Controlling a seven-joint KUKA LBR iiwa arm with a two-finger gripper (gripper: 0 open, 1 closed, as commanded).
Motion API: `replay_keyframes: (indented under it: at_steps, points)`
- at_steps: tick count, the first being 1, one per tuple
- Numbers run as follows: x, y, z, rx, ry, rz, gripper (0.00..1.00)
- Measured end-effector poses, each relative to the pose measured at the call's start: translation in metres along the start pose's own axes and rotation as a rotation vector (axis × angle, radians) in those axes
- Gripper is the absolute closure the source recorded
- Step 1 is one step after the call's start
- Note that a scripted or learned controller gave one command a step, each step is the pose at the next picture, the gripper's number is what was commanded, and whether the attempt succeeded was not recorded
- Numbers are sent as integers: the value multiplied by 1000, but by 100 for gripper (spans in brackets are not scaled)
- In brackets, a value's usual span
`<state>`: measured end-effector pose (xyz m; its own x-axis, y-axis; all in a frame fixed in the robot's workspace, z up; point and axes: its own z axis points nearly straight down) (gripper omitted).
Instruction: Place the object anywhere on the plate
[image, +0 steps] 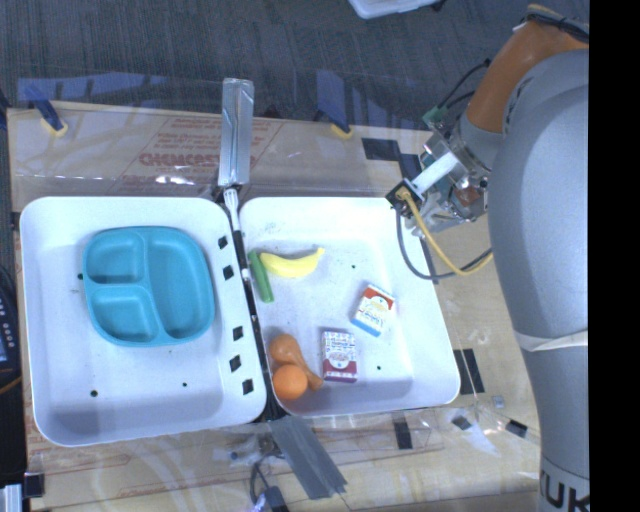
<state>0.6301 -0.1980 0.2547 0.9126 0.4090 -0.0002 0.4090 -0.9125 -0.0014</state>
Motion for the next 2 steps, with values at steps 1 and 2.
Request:
replay_keyframes:
  at_steps: [1,2]
  points:
    - [8,14,158,3,-3,113,100]
    - [-4,11,42,-1,3,213,100]
